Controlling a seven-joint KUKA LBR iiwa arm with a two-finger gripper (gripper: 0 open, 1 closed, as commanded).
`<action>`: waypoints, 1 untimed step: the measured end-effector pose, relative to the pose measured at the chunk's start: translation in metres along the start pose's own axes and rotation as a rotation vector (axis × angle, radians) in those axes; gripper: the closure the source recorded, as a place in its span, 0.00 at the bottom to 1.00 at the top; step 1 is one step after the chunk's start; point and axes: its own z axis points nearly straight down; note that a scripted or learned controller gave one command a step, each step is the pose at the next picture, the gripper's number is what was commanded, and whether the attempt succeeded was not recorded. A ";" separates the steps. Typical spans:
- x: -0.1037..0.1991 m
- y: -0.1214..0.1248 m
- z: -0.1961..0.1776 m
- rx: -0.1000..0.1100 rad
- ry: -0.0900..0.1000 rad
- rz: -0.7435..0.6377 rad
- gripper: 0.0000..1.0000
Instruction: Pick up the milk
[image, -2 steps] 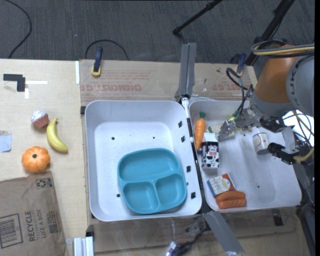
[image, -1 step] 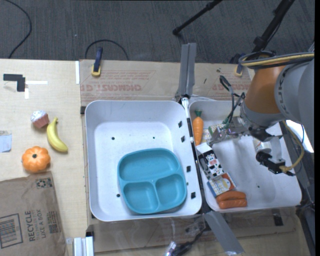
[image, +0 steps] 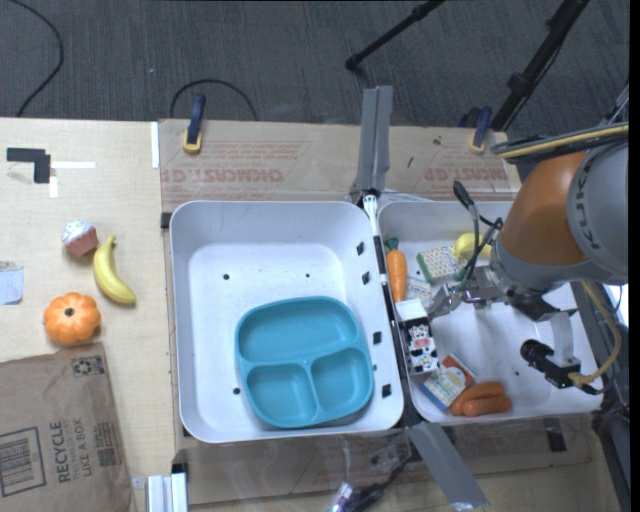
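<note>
The milk is a small white carton with black cow patches, lying against the left wall of the right bin. My gripper hangs over the middle of that bin, below the orange band of the arm. It is a short way up and to the right of the carton, apart from it. Nothing shows held in the gripper.
In the right bin are a carrot, a green-and-white packet, a yellow lemon, a colourful packet and sausages. The left bin holds a blue divided plate. A banana, cupcake and pumpkin lie on the bench to the left.
</note>
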 end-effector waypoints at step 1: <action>0.081 0.030 -0.097 0.008 0.005 0.109 0.00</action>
